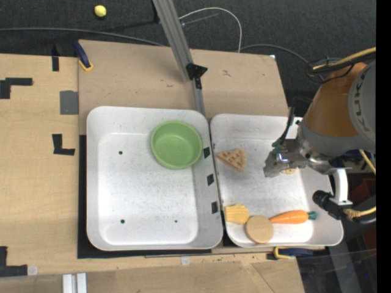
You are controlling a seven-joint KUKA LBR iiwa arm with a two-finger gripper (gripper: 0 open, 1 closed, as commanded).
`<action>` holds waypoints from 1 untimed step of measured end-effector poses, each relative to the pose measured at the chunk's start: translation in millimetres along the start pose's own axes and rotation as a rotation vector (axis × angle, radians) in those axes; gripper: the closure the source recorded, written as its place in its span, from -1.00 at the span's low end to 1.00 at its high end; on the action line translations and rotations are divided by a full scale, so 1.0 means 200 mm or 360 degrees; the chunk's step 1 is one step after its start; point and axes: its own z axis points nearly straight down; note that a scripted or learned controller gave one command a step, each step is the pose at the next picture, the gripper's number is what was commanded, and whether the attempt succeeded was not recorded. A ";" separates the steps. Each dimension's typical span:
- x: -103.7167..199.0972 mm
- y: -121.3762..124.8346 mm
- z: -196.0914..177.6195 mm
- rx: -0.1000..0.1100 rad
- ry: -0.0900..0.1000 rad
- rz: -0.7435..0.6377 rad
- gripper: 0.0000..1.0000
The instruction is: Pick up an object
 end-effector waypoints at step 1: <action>0.04 0.04 -0.29 -0.0005 0.0000 -0.0003 1.00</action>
